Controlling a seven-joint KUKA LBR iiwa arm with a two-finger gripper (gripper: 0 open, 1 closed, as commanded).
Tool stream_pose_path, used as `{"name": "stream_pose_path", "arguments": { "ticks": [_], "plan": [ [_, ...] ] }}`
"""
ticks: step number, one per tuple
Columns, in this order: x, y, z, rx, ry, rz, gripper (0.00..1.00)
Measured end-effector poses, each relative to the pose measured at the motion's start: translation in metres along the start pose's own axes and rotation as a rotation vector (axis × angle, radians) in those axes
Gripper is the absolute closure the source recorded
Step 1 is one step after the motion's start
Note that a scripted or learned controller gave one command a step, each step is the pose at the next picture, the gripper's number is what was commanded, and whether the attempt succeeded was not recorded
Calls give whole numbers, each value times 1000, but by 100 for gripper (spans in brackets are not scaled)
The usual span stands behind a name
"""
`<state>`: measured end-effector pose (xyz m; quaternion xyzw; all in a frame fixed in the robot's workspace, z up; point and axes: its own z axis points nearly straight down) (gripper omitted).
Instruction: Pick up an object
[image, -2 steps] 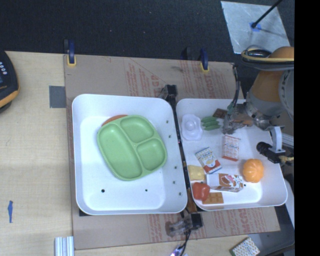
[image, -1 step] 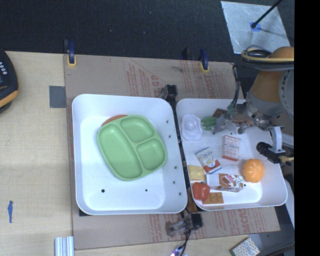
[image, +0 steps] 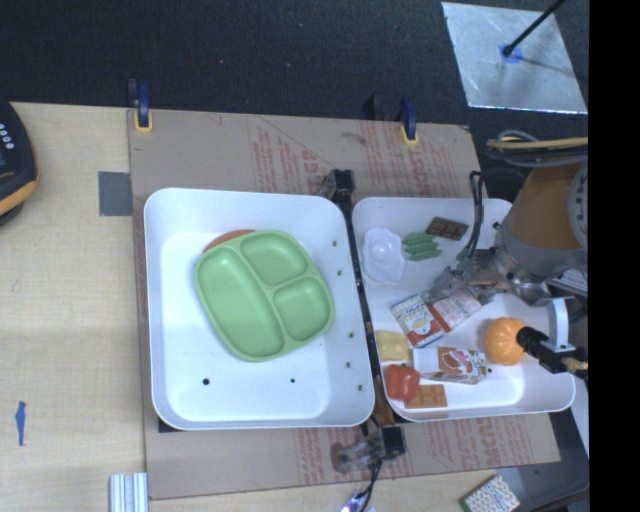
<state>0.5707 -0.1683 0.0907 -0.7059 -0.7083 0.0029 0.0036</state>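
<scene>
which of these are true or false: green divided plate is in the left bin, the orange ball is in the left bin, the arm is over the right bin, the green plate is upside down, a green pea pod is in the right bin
1. The green divided plate lies in the left bin. True.
2. The orange ball is in the left bin. False: it is in the right bin.
3. The arm is over the right bin. True.
4. The green plate is upside down. False: its compartments face up.
5. A green pea pod lies in the right bin. True.
</scene>
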Motion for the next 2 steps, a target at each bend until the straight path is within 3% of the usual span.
{"name": "stream_pose_path", "arguments": {
  "ticks": [1, 2],
  "plan": [
    [-1, 3, -12, -5, -2, -2, 100],
    [-1, 3, -11, -4, -3, -3, 0]
  ]
}}
